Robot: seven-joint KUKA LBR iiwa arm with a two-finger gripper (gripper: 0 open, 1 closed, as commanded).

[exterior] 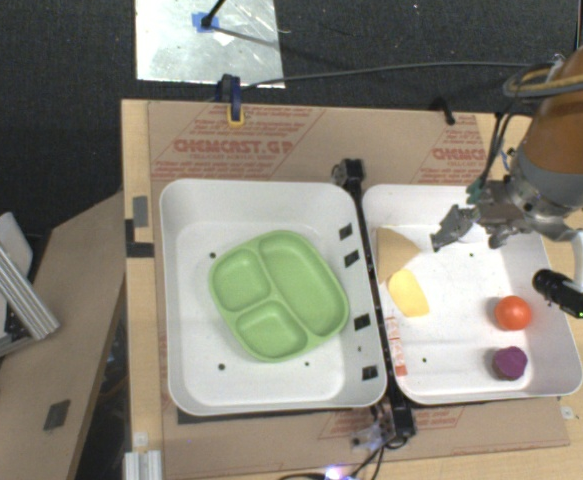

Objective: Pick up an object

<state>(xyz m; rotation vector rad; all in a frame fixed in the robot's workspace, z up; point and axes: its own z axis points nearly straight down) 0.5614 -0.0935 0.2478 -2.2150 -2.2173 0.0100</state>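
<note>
Nearest me in the right bin [441, 393]: purple ball [510, 362], orange ball [513, 313], yellow block [408, 293], all lying loose on the floor, so nothing picked yet imo. Left bin [186, 298] has the green divided plate [277, 295]. Further back the gripper [474, 224] hangs over the right bin's rear, fingers spread, nothing btwn them. Whole grab is still to do, yellow block looks closest

A brown board [271, 138] printed "CHEMCAST GP" lies against black backdrop [51, 68]; a silvery sheet [206, 28] sits behind it.
</note>
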